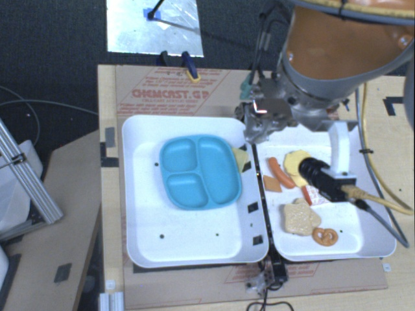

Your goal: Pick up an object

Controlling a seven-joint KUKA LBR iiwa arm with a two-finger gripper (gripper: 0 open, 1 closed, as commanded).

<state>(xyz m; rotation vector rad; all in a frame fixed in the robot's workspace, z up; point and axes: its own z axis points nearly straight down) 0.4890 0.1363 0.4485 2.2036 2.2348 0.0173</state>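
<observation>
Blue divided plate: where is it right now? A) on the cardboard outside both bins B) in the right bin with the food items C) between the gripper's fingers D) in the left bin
D. The blue divided plate lies flat on the floor of the left bin, while the pretzel and bread slice sit in the right bin.

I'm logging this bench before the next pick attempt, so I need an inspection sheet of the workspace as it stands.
Surface: two white bins, left bin and right bin, on a cardboard sheet.
Job's things: blue divided plate in left bin; toy bread slice, pretzel, orange sausage, yellow piece in right bin.
Clutter: yellow wedge at the plate's right edge.
Grippers: gripper over the bins' divider.
Cables: yellow hose across right bin.
Surroundings: foil-like sheet, aluminium frame.
</observation>
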